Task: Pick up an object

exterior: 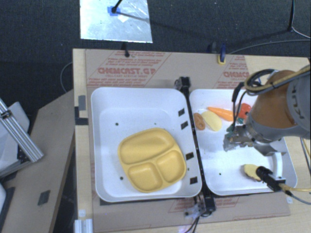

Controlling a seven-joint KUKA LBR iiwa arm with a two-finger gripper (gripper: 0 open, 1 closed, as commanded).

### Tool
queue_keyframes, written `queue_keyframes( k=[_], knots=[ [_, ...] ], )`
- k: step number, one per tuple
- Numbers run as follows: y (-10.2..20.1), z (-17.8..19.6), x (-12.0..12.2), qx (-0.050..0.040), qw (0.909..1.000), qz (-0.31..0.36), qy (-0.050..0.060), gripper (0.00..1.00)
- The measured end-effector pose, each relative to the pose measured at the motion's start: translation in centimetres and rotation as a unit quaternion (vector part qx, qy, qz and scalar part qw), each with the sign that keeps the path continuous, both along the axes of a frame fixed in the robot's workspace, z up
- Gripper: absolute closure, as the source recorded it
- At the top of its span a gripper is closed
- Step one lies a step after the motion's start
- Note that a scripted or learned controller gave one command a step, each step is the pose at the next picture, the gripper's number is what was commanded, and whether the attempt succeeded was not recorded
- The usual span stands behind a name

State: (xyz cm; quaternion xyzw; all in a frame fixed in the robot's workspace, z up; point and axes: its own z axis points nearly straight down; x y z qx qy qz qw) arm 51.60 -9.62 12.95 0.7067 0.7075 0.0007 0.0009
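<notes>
Gripper [235,141] hangs low in the right bin [214,181]; its finger state is unreadable. Pale yellow piece [212,121] lies just up-left, its long axis slanting.

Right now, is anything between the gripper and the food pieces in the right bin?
Nothing visible blocks it. The gripper sits over the right bin, with the pale yellow piece and orange carrot just beyond it across bare floor.

The light wooden worktop [58,130] carries a printed cardboard sheet [131,69], with two shallow white plastic bins [141,98] side by side on it.
</notes>
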Motion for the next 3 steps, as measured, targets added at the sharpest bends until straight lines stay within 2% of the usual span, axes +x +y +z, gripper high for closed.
queue_keyframes(
  k=[2, 3],
  knots=[
    [0.1, 12.9, 0.7, -0.0006, 1.0000, 0.002, -0.003, 1.00],
    [0.1, 12.9, 0.8, 0.0000, 1.0000, 0.002, 0.000, 1.00]
  ],
)
